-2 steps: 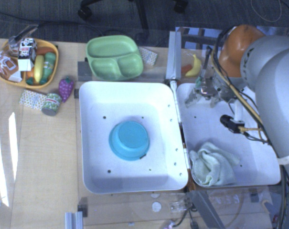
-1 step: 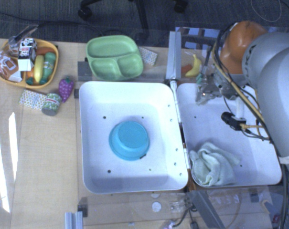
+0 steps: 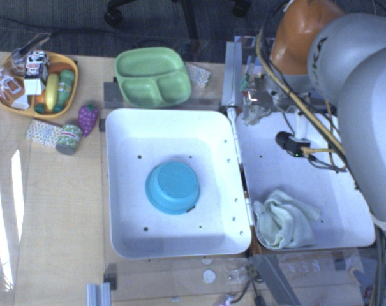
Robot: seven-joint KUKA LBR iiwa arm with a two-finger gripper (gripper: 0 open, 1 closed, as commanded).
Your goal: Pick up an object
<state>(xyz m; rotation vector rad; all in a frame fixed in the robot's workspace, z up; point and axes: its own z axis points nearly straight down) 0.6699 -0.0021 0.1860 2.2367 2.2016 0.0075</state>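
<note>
Blue bowl [image 3: 173, 187] in left bin [image 3: 126, 146] (upside down); cloth [image 3: 285, 218] in rt.

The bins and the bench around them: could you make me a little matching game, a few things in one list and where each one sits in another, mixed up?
Things:
1. blue bowl
2. pale green cloth
3. green divided tray
4. yellow bowl of toy food

Places:
A. on the bench behind the left bin
B. near corner of the right bin
C. far left corner of the bench
D. middle of the left bin

Pairs: 1-D, 2-B, 3-A, 4-C
</note>
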